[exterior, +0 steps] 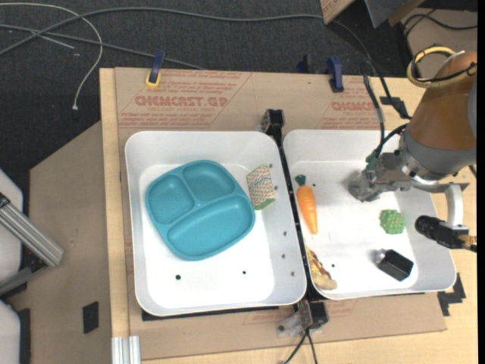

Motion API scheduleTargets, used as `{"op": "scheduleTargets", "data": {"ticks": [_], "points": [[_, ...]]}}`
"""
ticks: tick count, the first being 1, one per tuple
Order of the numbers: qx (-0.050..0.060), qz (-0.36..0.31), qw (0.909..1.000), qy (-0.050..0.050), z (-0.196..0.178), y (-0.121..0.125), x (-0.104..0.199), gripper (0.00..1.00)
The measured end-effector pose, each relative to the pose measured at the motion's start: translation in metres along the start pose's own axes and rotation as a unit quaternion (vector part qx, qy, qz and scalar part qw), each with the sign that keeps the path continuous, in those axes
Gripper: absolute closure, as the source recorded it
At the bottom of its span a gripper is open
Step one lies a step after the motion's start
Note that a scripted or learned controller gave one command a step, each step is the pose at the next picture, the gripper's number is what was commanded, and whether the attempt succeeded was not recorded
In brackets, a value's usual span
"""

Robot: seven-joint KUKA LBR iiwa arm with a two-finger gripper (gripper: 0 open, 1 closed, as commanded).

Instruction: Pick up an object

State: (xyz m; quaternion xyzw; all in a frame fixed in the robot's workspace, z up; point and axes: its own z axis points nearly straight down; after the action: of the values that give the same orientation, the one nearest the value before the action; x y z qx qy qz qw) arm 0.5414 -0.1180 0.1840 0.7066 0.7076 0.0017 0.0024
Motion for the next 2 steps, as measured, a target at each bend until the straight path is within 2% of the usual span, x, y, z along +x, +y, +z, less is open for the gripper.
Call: {"op": "scheduleTargets", "data": {"ticks": [1,2], "points": [[0.000,0.000,1.0000,0.000,-0.044,0.004,-0.004,1.00],[0.001,0.000,1.0000,0.000,-0.072,0.005,-0.004,1.00]]}}
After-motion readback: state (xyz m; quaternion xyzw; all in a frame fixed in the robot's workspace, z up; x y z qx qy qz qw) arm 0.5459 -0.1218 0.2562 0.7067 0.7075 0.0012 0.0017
